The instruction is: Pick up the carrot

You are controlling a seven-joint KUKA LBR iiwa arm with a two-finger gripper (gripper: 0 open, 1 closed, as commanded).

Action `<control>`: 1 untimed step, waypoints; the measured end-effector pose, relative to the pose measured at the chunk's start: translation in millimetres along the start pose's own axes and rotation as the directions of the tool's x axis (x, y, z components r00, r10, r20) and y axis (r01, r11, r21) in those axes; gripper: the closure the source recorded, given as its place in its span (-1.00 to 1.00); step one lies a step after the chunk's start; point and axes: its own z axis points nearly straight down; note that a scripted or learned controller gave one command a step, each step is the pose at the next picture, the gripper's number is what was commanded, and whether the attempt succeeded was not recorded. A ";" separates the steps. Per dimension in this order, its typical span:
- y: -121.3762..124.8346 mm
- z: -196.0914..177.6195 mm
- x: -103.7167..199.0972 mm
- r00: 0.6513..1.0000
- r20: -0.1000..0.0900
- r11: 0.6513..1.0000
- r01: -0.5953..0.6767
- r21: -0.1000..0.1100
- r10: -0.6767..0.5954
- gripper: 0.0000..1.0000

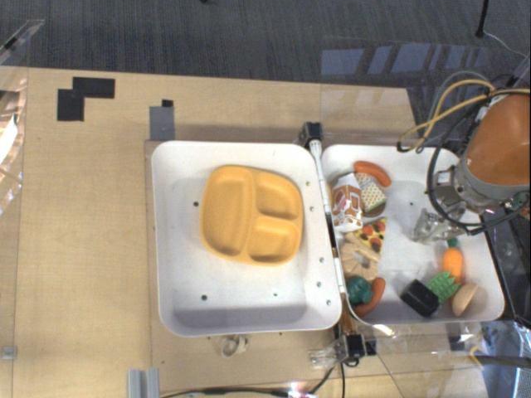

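Observation:
The carrot point(452, 263) is small and orange with a green top. It lies in the right bin point(406, 160) near the bin's right wall, pointing toward the front. My gripper point(435, 225) hangs just up and to the left of the carrot's green top, under the orange wrist band point(502, 139). Nothing shows in its grasp.
A green block point(442, 284), a black block point(419, 298) and a tan oval piece point(463, 298) lie right in front of the carrot. Toy food crowds the right bin's left side: a sausage point(371, 172), a carton point(347, 202), a pizza slice point(371, 235). The left bin holds a yellow divided tray point(251, 214).

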 end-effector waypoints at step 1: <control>0.5 0.7 -0.8 1.000 0.001 1.000 0.000 -0.002 0.000 -1.00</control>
